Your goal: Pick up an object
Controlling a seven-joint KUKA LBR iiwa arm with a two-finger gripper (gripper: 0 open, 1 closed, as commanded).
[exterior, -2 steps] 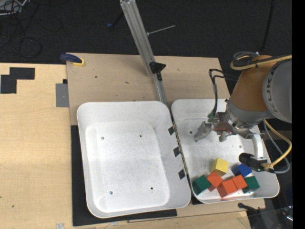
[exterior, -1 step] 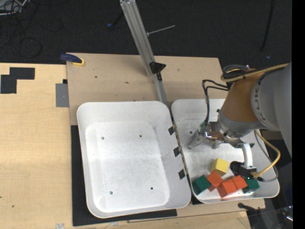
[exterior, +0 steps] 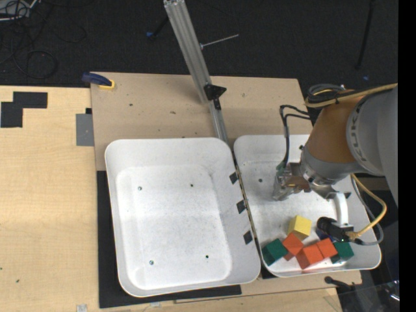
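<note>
end effector (exterior: 284,188) low over right bin (exterior: 260,151), apart from blocks (exterior: 305,242)

Grey arm (exterior: 374,132) enters from the right, orange band (exterior: 331,135) above the wrist. Wrist bends downward and leftward. Pincer (exterior: 283,188) hangs low, pointing down; dark cables loop behind the wrist on the far side.

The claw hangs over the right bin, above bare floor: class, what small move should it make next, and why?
Probably a short shift toward the near corner of the right bin, then down. The claw hangs over bare bin floor, while the yellow block, nearest of the cluster, lies just beyond it, beside the red and green blocks.
</note>
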